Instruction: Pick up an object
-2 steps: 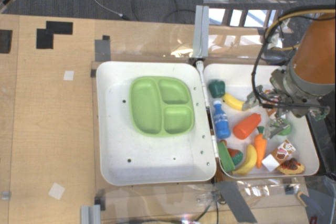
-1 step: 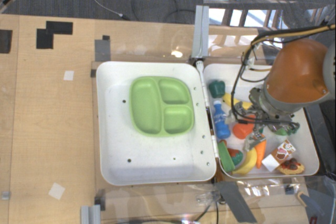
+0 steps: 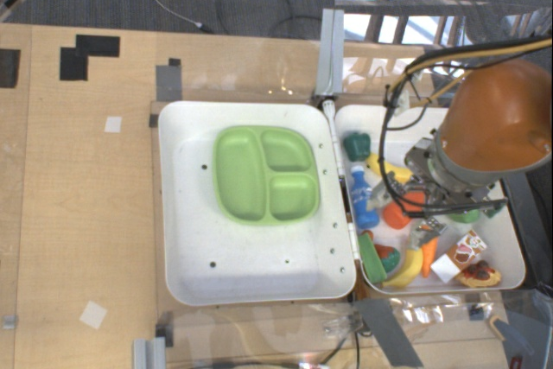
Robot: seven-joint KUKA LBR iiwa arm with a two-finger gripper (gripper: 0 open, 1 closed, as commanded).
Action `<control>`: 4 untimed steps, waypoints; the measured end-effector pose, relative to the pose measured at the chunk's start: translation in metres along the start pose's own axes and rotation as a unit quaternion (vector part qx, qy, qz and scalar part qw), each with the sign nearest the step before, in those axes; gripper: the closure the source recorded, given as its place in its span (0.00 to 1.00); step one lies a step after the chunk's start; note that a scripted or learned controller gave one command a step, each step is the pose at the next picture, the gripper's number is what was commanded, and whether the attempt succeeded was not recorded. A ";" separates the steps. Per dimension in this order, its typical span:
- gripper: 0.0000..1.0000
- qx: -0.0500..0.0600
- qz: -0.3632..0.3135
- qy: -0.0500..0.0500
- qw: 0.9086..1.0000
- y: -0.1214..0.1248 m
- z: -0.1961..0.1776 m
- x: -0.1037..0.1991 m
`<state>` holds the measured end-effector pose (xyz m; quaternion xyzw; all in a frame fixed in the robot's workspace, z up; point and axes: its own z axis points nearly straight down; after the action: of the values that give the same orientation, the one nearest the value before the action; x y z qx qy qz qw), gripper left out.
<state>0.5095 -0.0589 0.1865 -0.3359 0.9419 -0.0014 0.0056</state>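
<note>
The right white bin (image 3: 515, 248) holds several small toy items: a green piece (image 3: 356, 143), a blue bottle (image 3: 361, 200), a red-orange ball (image 3: 397, 215), a yellow banana (image 3: 404, 273), an orange carrot (image 3: 429, 258), a white and red carton (image 3: 467, 248) and a brown pastry (image 3: 479, 276). The arm's orange band (image 3: 501, 117) hangs over this bin and hides most of the wrist. My gripper (image 3: 425, 227) reaches down among the items, just right of the red-orange ball and above the carrot.
The left white bin (image 3: 194, 268) carries a green divided plate (image 3: 264, 174). A metal frame (image 3: 329, 47) rises behind the gap between the bins. Black cables (image 3: 406, 82) loop from the arm over the right bin's back edge. Wooden bench stretches to the left.
</note>
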 end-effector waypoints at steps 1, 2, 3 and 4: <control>0.00 0.006 0.085 -0.006 0.996 -0.055 0.060 -0.019; 0.00 0.004 0.129 -0.003 0.992 -0.051 0.096 0.029; 0.00 0.005 0.140 -0.001 0.990 -0.077 0.097 -0.041; 0.00 0.003 0.165 0.000 0.986 -0.136 0.069 -0.031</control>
<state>0.6203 -0.1452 0.1192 -0.1758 0.9844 -0.0028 0.0066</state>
